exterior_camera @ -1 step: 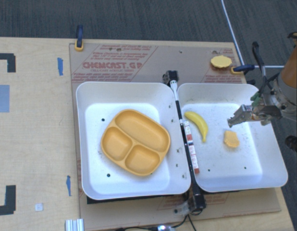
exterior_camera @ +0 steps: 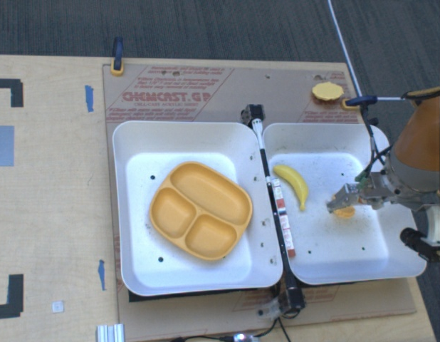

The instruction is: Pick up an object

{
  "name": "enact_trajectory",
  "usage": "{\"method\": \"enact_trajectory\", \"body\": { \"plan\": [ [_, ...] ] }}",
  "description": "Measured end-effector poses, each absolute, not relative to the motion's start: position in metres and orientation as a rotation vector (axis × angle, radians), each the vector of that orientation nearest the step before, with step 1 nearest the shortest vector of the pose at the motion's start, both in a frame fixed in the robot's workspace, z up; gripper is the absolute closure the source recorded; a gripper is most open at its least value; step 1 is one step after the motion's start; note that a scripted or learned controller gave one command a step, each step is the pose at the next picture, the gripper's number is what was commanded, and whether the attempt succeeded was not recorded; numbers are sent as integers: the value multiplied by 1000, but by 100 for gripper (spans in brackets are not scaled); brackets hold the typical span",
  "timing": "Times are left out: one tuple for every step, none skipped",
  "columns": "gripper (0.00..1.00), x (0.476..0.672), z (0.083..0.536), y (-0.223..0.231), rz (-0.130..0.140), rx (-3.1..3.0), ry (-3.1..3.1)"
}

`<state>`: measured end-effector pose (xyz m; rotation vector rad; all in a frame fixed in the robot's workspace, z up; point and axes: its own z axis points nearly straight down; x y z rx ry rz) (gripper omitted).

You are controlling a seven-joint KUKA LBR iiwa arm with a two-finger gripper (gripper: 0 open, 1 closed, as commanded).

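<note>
Orange, a small object (exterior_camera: 344,211) lies on the floor of the right bin (exterior_camera: 327,251) at the frame's right, directly under the gripper (exterior_camera: 344,201), whose fingers I cannot tell apart.

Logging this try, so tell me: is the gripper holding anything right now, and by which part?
Cannot be told. The gripper is low in the right bin, right over a small orange object, but no grasp is visible. The banana lies apart, untouched.

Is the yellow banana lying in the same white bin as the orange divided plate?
No, the yellow banana lies in the right white bin, while the orange divided plate sits in the left white bin.
</note>
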<state>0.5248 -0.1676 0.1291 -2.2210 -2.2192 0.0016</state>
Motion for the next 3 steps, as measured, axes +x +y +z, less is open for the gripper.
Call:
{"method": "enact_trajectory", "body": {
  "plan": [
    [0,552,86,-136,-2,-2220,-2222],
    [100,553,96,-136,-4,-2223,-2223],
    [100,480,185,-72,0,-2218,-2221]
  ]
}}
